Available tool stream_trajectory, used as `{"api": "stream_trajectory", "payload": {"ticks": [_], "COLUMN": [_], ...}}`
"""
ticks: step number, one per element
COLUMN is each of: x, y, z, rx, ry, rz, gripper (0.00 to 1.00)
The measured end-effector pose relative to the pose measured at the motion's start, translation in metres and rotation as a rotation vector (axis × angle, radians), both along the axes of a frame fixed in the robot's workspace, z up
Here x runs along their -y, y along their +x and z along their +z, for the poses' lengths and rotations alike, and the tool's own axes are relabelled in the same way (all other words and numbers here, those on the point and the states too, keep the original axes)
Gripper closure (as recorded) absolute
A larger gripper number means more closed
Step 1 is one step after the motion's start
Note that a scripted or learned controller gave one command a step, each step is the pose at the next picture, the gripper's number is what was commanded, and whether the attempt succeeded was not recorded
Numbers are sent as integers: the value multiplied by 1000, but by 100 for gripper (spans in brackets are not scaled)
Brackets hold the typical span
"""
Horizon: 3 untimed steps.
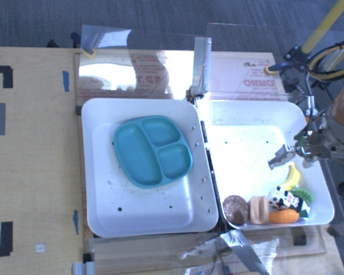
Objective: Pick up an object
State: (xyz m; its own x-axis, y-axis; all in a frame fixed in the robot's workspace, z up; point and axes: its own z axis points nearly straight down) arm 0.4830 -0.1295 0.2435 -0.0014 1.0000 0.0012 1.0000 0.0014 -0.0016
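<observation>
Wood tabletop (28, 153): pale, flat, with black corner marks and bits of blue tape.
Left bin (97, 211): smooth white plastic, shallow, rounded corners, speckled with dark dots.
Plate (153, 150): teal plastic, rounded, split into three compartments, lying flat in the left bin.
Right bin (241, 130): glossy white plastic, just beside the left one.
Toys: a brown round disc (235, 208), a tan bun-like piece (259, 209), an orange carrot shape (284, 216), a black-and-white cow (284, 200), a green piece (304, 196) and a yellow banana (292, 178), clustered along the near wall.
Claw (284, 155): grey metal, above the banana; I cannot tell how wide it stands or whether it grips anything.
</observation>
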Motion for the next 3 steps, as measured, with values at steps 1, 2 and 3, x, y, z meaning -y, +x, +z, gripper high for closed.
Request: {"api": "stream_trajectory", "payload": {"ticks": [1,2,3], "x": [40,38,37], "y": [13,4,4], "z": [-70,-148,-140], "rx": [-3,21,24], "ry": [1,-10,-12], "rz": [250,748,746], "gripper": [0,0,100]}}
